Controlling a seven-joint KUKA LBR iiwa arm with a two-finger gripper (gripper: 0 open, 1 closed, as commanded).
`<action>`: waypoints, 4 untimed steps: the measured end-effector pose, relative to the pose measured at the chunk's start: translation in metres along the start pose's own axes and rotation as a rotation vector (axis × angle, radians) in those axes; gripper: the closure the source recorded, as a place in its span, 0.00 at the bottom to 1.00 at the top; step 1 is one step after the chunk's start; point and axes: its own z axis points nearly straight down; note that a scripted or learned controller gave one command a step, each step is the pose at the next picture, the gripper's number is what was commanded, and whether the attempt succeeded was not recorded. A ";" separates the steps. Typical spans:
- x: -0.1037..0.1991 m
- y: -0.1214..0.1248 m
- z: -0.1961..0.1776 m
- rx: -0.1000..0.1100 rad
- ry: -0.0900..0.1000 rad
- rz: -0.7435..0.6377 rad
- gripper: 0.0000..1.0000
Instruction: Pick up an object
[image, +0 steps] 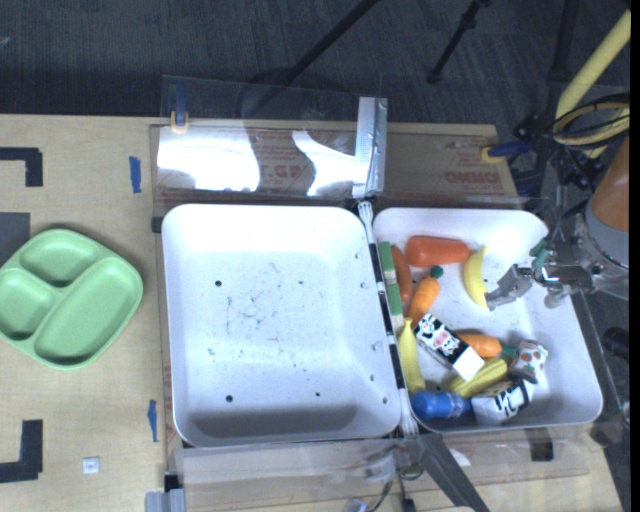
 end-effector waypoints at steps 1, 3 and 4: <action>-0.011 0.075 0.023 -0.004 -0.003 -0.112 0.00; -0.035 0.110 0.143 -0.004 -0.002 -0.012 0.00; -0.035 0.110 0.132 -0.007 -0.003 -0.010 1.00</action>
